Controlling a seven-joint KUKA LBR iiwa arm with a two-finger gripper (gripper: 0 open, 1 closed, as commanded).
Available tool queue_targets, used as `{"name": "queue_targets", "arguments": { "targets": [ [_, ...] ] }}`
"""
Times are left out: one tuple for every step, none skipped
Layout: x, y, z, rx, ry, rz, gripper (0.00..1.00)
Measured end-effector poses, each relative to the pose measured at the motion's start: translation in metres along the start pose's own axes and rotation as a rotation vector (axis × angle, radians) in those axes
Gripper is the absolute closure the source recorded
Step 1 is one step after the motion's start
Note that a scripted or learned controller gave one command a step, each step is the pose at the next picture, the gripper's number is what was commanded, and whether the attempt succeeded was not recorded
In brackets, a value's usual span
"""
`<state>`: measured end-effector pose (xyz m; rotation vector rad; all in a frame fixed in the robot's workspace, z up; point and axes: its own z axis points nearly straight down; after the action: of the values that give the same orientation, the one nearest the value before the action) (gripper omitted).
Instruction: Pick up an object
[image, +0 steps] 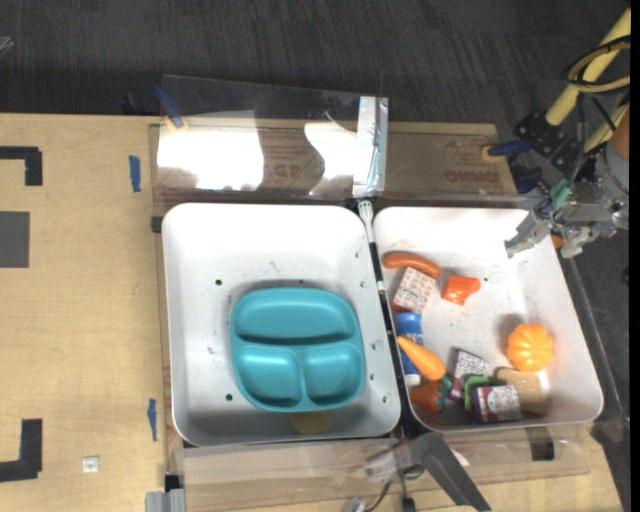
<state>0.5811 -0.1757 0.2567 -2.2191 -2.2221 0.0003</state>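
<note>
Sitting side by side on the bench (80, 300) are 2 white bins. The left bin (190, 240) has a big teal tray (297, 347) in it. That tray has 3 dips, 1 long one at the top and 2 smaller ones below. Under the tray's bottom edge a little yellow thing (312, 424) peeks out.

The right bin (480, 228) is full of toy food. A small orange pumpkin (530, 346) sits near the right wall, round and bumpy with a short stem, and nothing touches it. Up near the top left of this bin lies a long orange-red piece (410, 265), and just beside it is a small red-orange block (460, 290). A white box with red spots (414, 291) sits just below the long piece. Below that box is a blue thing (407, 327) by the bin's left wall. A carrot (421, 360) lies tilted under it. At the bottom of the bin many things are packed close: a small box with dark print (467, 364), a dark red jar on its side (495, 402), a tan piece (528, 386) and a red round thing (424, 397).

The gripper (533, 232) hangs over the top right corner of the right bin, at the rim. Nothing sits between its fingers. I cannot tell if the fingers are apart or together, because they look too small and dark. The arm (590, 200) comes in from the right, with yellow cables (590, 70) above it
</note>
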Motion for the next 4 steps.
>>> {"name": "queue_targets", "arguments": {
  "targets": [
    [0.047,0.011,0.138,0.008,0.002,0.022,0.00],
    [0.045,0.015,0.123,-0.005,-0.001,0.024,1.00],
    [0.045,0.016,0.112,-0.009,-0.002,0.024,1.00],
    [0.045,0.016,0.113,-0.007,-0.002,0.025,0.00]
  ]
}}
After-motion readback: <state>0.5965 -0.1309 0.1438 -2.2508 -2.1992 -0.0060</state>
